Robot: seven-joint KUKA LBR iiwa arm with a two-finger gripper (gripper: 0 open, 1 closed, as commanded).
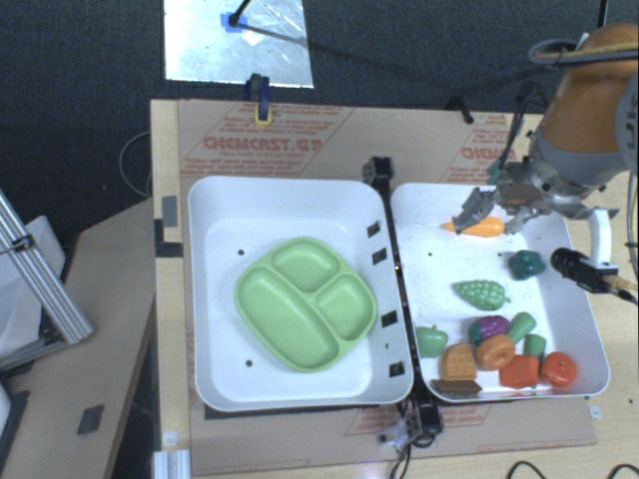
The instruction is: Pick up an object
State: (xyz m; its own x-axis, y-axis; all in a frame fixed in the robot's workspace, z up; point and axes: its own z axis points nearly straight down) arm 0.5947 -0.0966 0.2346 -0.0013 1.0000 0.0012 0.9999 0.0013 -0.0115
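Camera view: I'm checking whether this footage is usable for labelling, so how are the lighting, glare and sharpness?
Camera view: lighting is even over both white bins; the foil sheet at the top reflects brightly; the green plate reads crisply with soft shadows; the arm at the right is slightly blurred, and the toy food pile is small but distinguishable.

Grey arm point(599, 158), orange band point(594, 88), dark cables, grey end effector point(496, 211)

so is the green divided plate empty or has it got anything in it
Empty. The green divided plate lies flat in the left bin, and all three compartments show bare green; the toy food is in the right bin.
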